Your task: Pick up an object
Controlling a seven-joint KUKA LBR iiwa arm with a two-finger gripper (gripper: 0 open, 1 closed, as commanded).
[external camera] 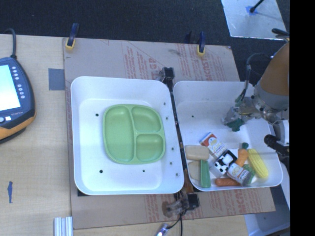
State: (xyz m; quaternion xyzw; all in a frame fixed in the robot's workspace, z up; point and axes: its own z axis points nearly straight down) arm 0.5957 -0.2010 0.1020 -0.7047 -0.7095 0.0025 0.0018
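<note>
My gripper (pixel 236 118) hangs over the upper right part of the right bin (pixel 206 95), below the grey wrist and orange band. A small dark green piece (pixel 235 126) sits right at its tip; whether it is held is unclear. Several toy foods lie piled in the bin's lower half, below and to the left of the gripper: a tan bread piece (pixel 197 153), a green vegetable (pixel 204 174), a small carton (pixel 210 141), a black-and-white item (pixel 225 162), a carrot (pixel 242 156) and a yellow corn cob (pixel 258 164).
The left bin (pixel 83 171) holds a green divided plate (pixel 134 133). A teach pendant (pixel 12 95) lies on the bench at far left. Blue and yellow clamps (pixel 72 37) pin the cardboard sheet at the back.
</note>
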